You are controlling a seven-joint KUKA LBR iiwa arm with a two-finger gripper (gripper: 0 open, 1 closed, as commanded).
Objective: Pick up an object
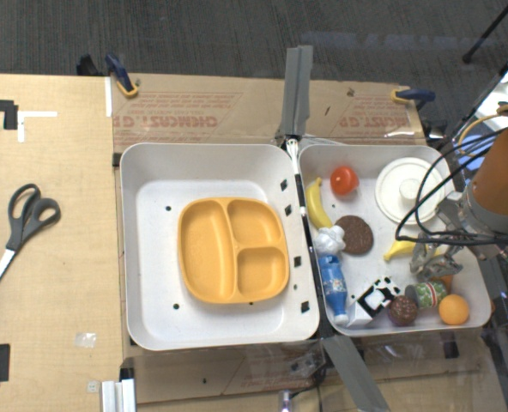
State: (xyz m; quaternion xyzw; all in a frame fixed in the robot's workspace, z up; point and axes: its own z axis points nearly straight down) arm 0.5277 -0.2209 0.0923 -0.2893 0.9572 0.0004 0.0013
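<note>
The gripper (432,266) hangs low over the right bin (370,329) near its right wall, too tangled in cables to tell how it is set, with a green can (427,294), an orange (454,309) and a dark red fruit (402,310) crowded just below it toward the near right corner. Further left sit a brown disc (354,235), a banana (318,204), a blue bottle (331,283), a tomato (344,179) and a white plate (406,189). The left bin (142,256) holds an orange divided tray (233,250) at its middle.

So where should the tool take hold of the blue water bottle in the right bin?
Probably across the middle of the blue water bottle, from straight above. It lies flat along the right bin's left wall, so the fingers should close across its narrow width; the wall side looks tight.
</note>
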